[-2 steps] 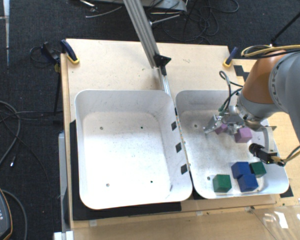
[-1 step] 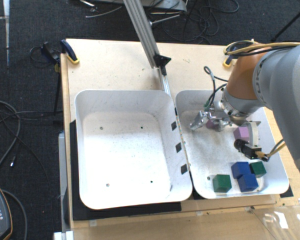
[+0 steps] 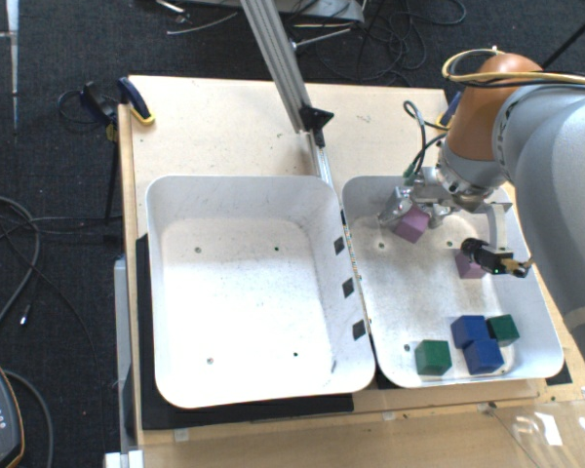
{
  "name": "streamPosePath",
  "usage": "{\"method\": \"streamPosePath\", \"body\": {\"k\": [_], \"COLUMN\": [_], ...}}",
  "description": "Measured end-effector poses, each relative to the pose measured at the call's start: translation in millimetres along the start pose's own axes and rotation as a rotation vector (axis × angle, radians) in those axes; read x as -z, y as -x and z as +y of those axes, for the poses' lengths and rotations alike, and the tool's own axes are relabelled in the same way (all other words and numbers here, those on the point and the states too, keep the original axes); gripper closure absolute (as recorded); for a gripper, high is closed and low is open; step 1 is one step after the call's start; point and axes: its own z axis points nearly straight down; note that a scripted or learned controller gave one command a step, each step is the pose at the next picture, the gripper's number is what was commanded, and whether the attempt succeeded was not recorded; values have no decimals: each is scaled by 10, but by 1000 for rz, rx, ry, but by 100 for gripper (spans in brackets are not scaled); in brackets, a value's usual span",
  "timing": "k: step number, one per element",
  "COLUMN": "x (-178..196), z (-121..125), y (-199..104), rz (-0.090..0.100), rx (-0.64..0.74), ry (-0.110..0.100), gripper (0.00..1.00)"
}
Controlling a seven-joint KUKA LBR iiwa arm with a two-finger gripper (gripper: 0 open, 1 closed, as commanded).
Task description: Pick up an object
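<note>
Purple block (image 3: 410, 225), at twelve o'clock in the right bin (image 3: 390, 291), sits between the closed fingers of the gripper (image 3: 409, 213). A second purple block (image 3: 469, 265) lies at three o'clock.

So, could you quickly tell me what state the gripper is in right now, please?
Gripper: shut on the purple block, which sits between its fingers above the right bin.

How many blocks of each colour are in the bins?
Purple blocks: 2
Blue blocks: 2
Green blocks: 2
Total: 6, all in the right bin.
</note>
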Motion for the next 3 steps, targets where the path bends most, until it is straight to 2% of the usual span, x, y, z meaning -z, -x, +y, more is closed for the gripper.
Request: {"method": "streamPosePath", "body": {"k": [1,2,3], "x": [98,1043,993], "z": [-16,-697,-1022], "y": [-6,-973,-1826], "rz": [-1,6,6], "rx": [1,6,7], "ry": [-4,-1,-9], "gripper": [100,100,100]}}
